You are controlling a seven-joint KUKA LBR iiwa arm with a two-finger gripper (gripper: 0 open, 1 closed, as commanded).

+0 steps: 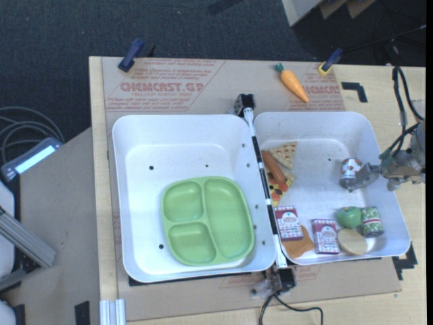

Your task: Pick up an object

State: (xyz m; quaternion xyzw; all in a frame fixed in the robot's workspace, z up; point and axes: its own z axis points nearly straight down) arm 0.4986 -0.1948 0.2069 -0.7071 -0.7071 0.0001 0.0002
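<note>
The right bin (318, 128) holds several small toy items. A small silver can (350, 172) lies toward its right side. My gripper (376, 172) reaches in over the bin's right rim and sits right beside that can, touching or almost touching it. A pizza slice (287, 156) and a hot dog (274, 171) lie by the bin's left wall. Along the front are two red-and-white boxes (289, 223), a green pepper (349, 217), a small green can (371, 222) and a tan round cookie (352, 242).
The left bin (135, 147) holds a green divided plate (206, 219). A toy carrot (293, 83) lies on the cardboard behind the right bin. Blue clamps (130, 56) grip the board's back edge. Cables hang at the far right (402, 107).
</note>
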